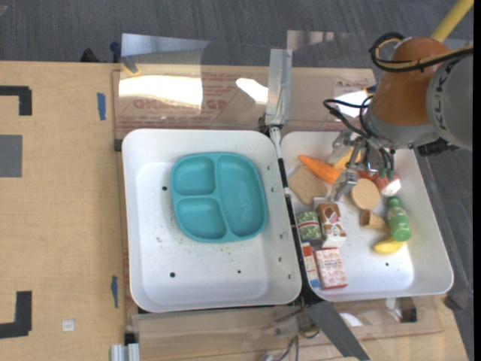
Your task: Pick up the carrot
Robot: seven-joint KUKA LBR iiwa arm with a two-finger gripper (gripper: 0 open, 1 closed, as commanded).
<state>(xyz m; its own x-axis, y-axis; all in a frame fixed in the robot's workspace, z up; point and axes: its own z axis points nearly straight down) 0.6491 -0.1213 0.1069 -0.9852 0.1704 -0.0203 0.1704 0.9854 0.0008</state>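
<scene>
The carrot (319,168) is orange and lies at a slant in the back left part of the right bin (428,265), its tip pointing left. My gripper (343,170) hangs from the orange-banded wrist just over the carrot's right, thicker end. It looks open, with one silver finger (346,148) behind the carrot and the other finger (340,187) in front of it. The carrot still rests on the bin floor, partly on a tan bread slice (304,184).
A teal divided plate (219,196) sits in the left bin (150,277). Crowded around the carrot are a round tan piece (366,195), a red item (371,176), a green vegetable (397,221), a yellow fruit (386,246) and small food boxes (331,268).
</scene>
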